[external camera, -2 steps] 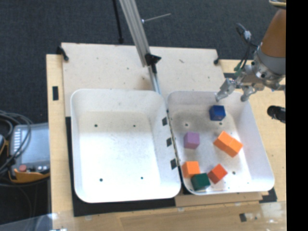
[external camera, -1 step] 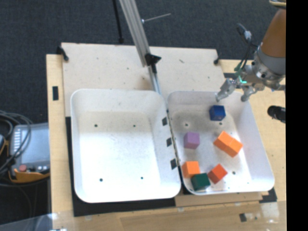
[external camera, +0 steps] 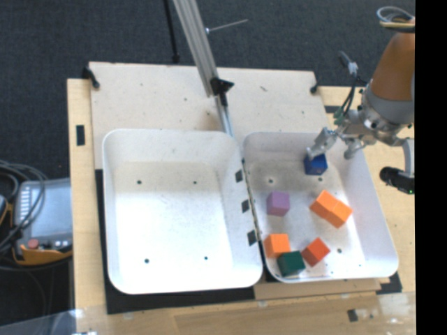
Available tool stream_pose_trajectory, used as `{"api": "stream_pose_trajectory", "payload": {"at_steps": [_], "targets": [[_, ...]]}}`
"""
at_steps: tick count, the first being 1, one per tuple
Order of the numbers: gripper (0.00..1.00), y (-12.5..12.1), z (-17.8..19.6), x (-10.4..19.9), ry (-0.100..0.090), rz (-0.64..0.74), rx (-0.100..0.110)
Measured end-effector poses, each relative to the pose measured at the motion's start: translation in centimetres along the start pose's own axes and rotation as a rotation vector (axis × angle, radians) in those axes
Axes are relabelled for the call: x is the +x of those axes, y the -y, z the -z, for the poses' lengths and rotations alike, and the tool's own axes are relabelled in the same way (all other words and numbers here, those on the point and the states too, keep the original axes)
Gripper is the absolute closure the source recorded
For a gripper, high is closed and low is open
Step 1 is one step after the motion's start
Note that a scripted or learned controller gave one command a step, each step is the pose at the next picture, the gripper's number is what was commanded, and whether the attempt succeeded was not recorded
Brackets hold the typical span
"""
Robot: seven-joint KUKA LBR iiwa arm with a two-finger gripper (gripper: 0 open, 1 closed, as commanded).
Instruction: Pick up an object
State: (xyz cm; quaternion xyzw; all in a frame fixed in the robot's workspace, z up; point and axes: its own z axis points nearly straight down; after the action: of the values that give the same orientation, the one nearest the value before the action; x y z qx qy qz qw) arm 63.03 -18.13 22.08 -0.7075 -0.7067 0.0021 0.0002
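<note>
The right bin (external camera: pixel 367 208) holds several blocks. A blue cube (external camera: pixel 316 165) lies near its back wall, and a purple cube (external camera: pixel 279 203) sits in the middle. A large orange block (external camera: pixel 331 209) rests to the right. A small orange cube (external camera: pixel 278 243), a green cube (external camera: pixel 291 262) and a red-orange cube (external camera: pixel 316 250) cluster at the front. My gripper (external camera: pixel 331 153) hangs over the back of this bin with its fingers spread, open. The left fingertip (external camera: pixel 316 149) is right at the blue cube's top. The cube is not between the fingers.
The left bin (external camera: pixel 112 187) adjoins the right one along a shared middle rim. A slanted metal post (external camera: pixel 199 44) rises behind the bins. A grey device with cables (external camera: pixel 35 218) sits off the bench at the left.
</note>
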Motion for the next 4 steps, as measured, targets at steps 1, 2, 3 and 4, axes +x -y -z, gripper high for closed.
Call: {"api": "stream_pose_trajectory", "payload": {"at_steps": [1,2,3,4], "targets": [[0.00,-0.3,-6.2,0.2,-0.001,0.000,0.001],[0.00,0.1,-10.5,-0.2,-0.001,-0.001,0.000],[1.00,-0.1,-9.0,-0.3,-0.001,-0.004,-0.008],[1.00,-1.1,-3.2,-1.1,0.000,0.000,-0.011]]}}
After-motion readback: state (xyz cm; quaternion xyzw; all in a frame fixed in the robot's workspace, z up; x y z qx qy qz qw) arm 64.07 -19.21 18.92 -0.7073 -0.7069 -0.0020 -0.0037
